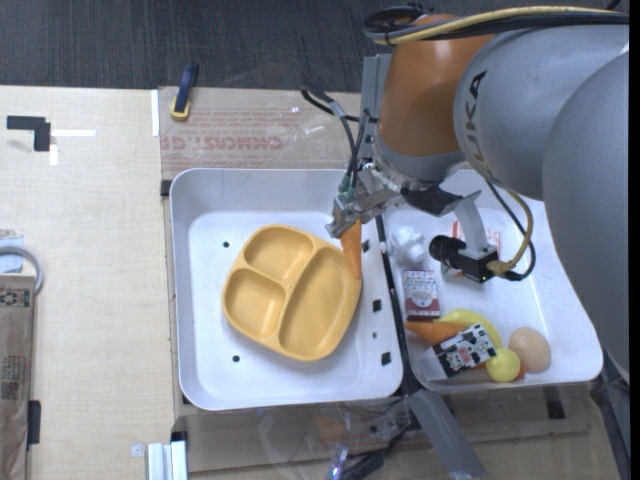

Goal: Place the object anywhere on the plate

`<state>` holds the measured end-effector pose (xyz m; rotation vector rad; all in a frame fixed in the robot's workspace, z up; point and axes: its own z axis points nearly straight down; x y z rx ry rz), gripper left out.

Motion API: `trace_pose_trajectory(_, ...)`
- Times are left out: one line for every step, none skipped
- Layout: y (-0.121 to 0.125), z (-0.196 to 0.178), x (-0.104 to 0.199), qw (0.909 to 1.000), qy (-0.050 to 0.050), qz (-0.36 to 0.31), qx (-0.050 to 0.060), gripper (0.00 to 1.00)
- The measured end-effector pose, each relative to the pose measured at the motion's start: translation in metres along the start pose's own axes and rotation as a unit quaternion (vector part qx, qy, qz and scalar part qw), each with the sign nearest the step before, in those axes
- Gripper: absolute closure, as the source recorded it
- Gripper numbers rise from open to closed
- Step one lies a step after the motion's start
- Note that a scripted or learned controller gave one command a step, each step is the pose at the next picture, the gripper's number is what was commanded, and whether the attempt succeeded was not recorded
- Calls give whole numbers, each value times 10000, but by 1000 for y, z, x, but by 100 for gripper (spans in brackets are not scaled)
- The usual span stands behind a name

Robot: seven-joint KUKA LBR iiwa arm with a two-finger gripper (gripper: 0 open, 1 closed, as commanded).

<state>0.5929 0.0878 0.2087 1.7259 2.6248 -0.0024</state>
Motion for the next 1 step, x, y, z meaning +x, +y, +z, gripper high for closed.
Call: trace_pose_trajectory(0,0,0,10000,-1,1,1,0)
